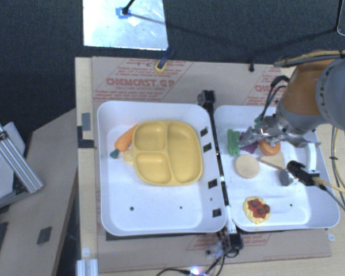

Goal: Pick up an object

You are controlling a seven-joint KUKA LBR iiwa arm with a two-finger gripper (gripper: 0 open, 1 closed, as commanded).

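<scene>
From the overhead camera I see the grey arm with its orange band reaching over the right white bin, its pincer low among the toys there; I cannot tell how it stands or whether it has hold of anything. Just beside the pincer lie a green ridged piece, a purple piece and an orange round toy. Nearer me from them sit a cream disc and a yellow-and-red toy pizza. In the left bin rests a yellow divided plastic plate, an orange toy carrot touching its left edge
</scene>
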